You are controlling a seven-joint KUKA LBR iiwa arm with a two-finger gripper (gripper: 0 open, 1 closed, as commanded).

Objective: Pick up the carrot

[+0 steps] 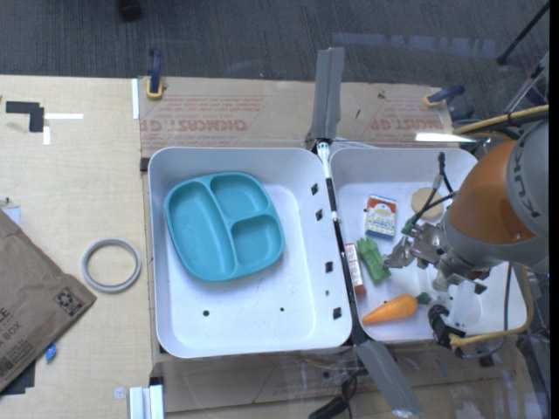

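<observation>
Nearest the camera in the right bin (489,334) lies the carrot (392,309), on its side at the bin's near edge, orange tip pointing left toward the divider and green stub pointing right. Just right of it and slightly farther hangs the gripper (417,250), at the end of the grey arm (533,177) with its orange band (489,203) reaching in from the right. Whether the gripper is open or closed I cannot tell (its metal parts blur together against the white floor), and nothing can be seen held in it. The carrot lies apart from it, just near of the tool.

Left of the gripper, a green item (373,258) lies on the bin floor, and just far of that sits a small printed box (381,216). A thin red-and-white stick (354,267) lies along the divider. A tan disc (428,201) shows at the far side, partly behind the arm.

In the left bin (253,330) rests a blue divided plate (225,225), toward the far left part. On the bench (61,190) further left lie a tape ring (111,264) and a cardboard box (31,308).
</observation>
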